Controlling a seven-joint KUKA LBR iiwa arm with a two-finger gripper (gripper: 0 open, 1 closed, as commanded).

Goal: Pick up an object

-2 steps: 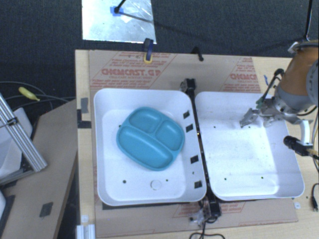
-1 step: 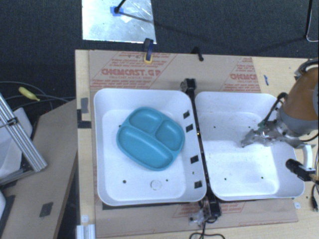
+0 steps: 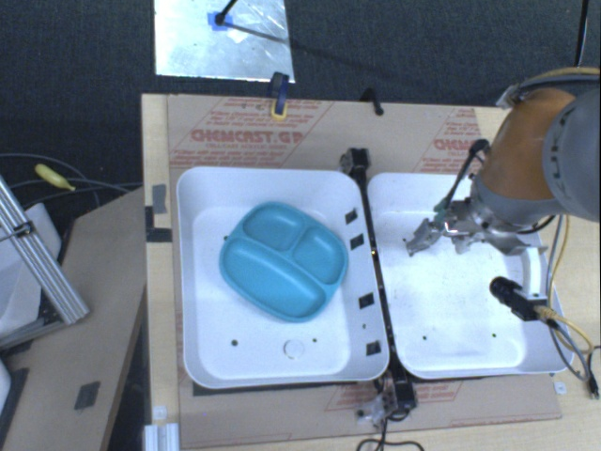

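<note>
Landmark: the black divider (image 3: 369, 266), the dark strip running between the two shallow white bins; every place below is given relative to it.

Left bin (image 3: 202, 280): lies left of the divider and touches it along its right wall.

Blue plate (image 3: 283, 260): the one pickable object in sight, a sectioned blue plate with three compartments. It lies flat in the left bin, left of the divider and near it, turned at a slant to the bin walls.

Right bin (image 3: 470, 332): lies right of the divider; its white floor shows only small dark specks.

Gripper (image 3: 420, 240): hangs low over the right bin, just right of the divider, pointing toward it. Nothing is seen between the fingers; how wide they stand cannot be told at this scale.

Arm (image 3: 535, 158): grey with an orange band, reaches in from well right of the divider.

Step in hand: judged to be the approach, with no grasp yet made.

Next move: likely calls for crossing left over the divider, then descending onto the plate's raised rim, since a flat plate offers little else to pinch.
</note>
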